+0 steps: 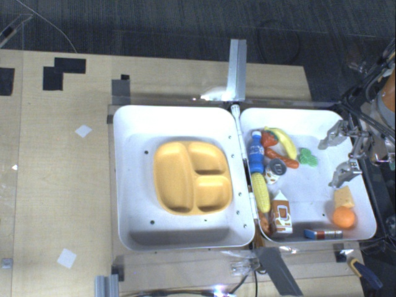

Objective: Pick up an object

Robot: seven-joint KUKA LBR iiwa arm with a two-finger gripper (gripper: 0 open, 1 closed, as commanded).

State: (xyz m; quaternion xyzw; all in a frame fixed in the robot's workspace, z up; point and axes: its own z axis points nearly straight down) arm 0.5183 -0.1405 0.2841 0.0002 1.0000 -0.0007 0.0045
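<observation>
Orange (344, 218) in right bin (309, 117), near-right corner, touching tan block (344, 197) just behind. Marker (323, 234) along near wall; juice carton (281, 214), corn cob (261, 190), blue bottle (256, 153) by left wall — banana (283, 141), green piece (307, 158) farther back. Tool (339, 156) over bin's right side, fingers spread, grasping nothing. Left bin (130, 166) holds yellow divided tray (190, 177) on worktop (55, 184).

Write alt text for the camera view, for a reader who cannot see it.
An open end effector hovers over the right bin, holding nothing, above toy food along its left side: banana, corn cob, blue bottle, carton. An orange sits near the right corner; the left bin holds a yellow divided tray.
</observation>
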